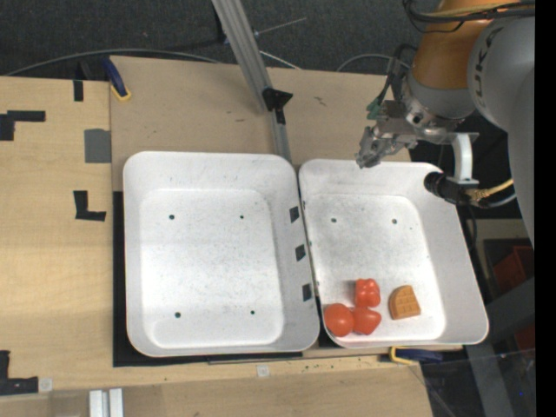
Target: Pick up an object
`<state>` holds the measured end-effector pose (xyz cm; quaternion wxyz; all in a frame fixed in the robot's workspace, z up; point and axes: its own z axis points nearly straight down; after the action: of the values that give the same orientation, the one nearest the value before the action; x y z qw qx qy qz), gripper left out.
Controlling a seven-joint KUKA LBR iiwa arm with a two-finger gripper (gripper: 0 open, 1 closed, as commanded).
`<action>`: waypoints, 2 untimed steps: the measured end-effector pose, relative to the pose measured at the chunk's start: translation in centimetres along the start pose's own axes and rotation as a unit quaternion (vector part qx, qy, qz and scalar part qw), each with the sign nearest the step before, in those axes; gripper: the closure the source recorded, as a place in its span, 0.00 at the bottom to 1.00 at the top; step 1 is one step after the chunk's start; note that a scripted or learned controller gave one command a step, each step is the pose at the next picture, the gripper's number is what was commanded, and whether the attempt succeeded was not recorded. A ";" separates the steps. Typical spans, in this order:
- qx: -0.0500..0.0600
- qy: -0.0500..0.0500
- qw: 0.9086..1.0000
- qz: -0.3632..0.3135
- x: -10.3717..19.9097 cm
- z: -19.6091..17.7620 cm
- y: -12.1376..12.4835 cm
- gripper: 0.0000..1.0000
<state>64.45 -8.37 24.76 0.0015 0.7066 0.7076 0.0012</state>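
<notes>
right bin: shallow white plastic bin (452, 233) on wooden table (52, 259), carries all targets at near edge
gripper: grey two-finger gripper (369, 156) over far rim, well apart from targets; finger state cannot tell
red cluster: three glossy red rounded pieces (354, 309), touching, likely light, slippery; pinch topmost across width
waffle: small tan waffle-like block (404, 302), beside cluster, looks stiff, flat sides, easiest hold

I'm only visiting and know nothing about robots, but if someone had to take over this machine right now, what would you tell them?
Hand: above the far rim of the right bin, nothing seen between its fingers; whether it is open is unclear.
Things: three red toy pieces clustered at the right bin's near edge, an orange waffle-like block just beside them. All lie in the bin.
Done: nothing picked up yet.
Left: reach down to one piece, grip it, lift it.
</notes>
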 end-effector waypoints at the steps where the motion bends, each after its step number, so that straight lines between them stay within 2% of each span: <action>1: 0.003 0.001 1.000 -0.002 5.9 1.2 -0.5 1.00; 2: 0.002 0.001 1.000 -0.003 11.6 0.5 -0.4 1.00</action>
<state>64.01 3.26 24.25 -0.0012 0.7046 0.7096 0.0004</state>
